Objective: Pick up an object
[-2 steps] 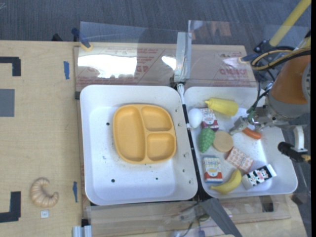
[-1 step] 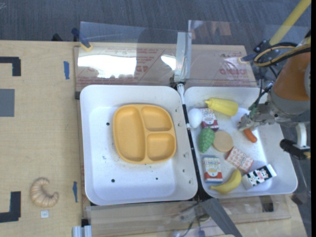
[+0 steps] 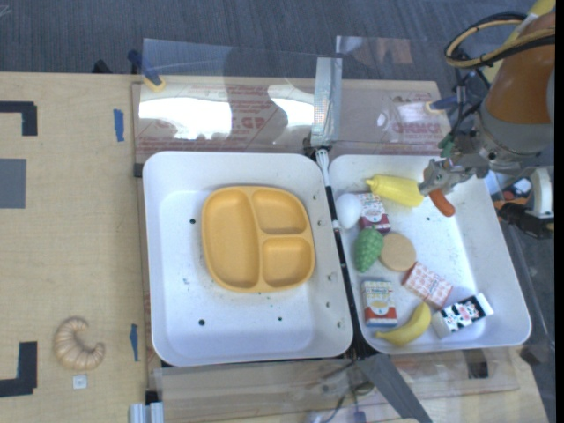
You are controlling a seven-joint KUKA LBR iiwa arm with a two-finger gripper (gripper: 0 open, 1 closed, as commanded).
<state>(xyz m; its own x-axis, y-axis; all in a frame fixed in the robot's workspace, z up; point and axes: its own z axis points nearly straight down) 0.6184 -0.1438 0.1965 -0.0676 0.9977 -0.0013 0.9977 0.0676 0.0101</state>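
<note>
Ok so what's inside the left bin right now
The left bin holds a yellow divided tray with three compartments, all bare. Dark specks dot the bin floor around it. Whatever lies under the tray is covered.

Divided tray [image 3: 257,238] in left bin [image 3: 167,263]; food items in right bin [image 3: 493,263]; croissant [image 3: 77,343] on bench, far left.

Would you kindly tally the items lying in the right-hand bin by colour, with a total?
Yellow: 2, mustard bottle and banana
White: 1, egg
Green: 1, bumpy fruit
Tan: 1, round biscuit
Orange: 1, carrot
Printed cartons: 4
Total: 10
</note>
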